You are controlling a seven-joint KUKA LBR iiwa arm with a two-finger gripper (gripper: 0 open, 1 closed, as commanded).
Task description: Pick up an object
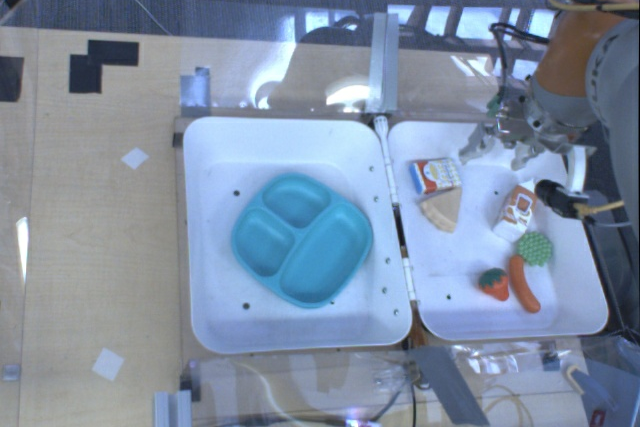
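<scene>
Glossy white plastic bins (215, 315) (catching glare), a smooth blue plastic plate (302, 239), on a matt wooden bench (90, 245).

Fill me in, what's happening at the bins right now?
The arm reaches in from the right, with its gripper above the back of the right bin, and nothing is between the fingers. Below it lie a small carton, a sandwich wedge, a second carton, a green toy, a sausage and a strawberry. A blue divided plate sits in the left bin.
</scene>
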